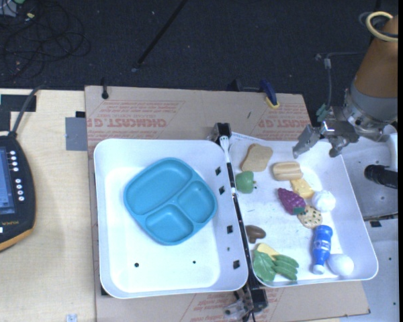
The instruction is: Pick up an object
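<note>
The desk [54, 113] carries two shallow white bins side by side at centre frame. The left bin [114, 247] holds a single blue compartment tray [170, 200], lying flat and tilted at an angle; it appears set there as a receiving dish, kept apart from the loose stock. The right bin [359, 227] holds the candidate items, scattered loosely as for a picking trial: a toast-shaped piece [256, 157] at upper left, a bread roll [287, 171] just right of it, a green round fruit [244, 182] against the dividing wall, purple grapes [291, 200] at centre, a cookie [311, 217] just below them, a blue bottle [321, 241] lower right with a white egg-like item [340, 265] beside it, and green leafy pieces [277, 265] at the bottom edge. The hand [320, 144] stands at the upper right of the frame, above the top edge of the right bin, fingers spread apart and nothing between them. The nearest item, the bread roll, lies below and left of the hand, near but apart from it. In my judgement the approach is not yet complete; a descent towards lower left would be needed.
</note>
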Controlling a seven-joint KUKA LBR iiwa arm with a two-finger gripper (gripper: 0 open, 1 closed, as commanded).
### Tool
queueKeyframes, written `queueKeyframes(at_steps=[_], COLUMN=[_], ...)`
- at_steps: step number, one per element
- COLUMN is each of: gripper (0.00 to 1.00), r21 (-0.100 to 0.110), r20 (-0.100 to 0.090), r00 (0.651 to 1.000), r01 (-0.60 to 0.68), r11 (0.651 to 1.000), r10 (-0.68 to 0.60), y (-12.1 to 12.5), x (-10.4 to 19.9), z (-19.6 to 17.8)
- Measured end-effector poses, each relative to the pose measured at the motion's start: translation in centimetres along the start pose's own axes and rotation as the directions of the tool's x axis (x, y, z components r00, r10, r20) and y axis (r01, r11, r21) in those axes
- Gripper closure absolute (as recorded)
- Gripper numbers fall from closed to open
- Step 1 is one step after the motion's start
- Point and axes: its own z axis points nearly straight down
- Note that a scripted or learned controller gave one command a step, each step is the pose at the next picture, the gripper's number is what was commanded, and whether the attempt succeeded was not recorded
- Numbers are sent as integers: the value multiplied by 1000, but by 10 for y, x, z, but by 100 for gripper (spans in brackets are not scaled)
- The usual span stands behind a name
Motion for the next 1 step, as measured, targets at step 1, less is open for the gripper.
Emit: queueKeyframes(at_steps=[1], gripper=[0], r21=[8], r20=[-1], r00=[1000], r01=[0], r11=[1000], r10=[0], y=[-6], x=[-17], z=[104])
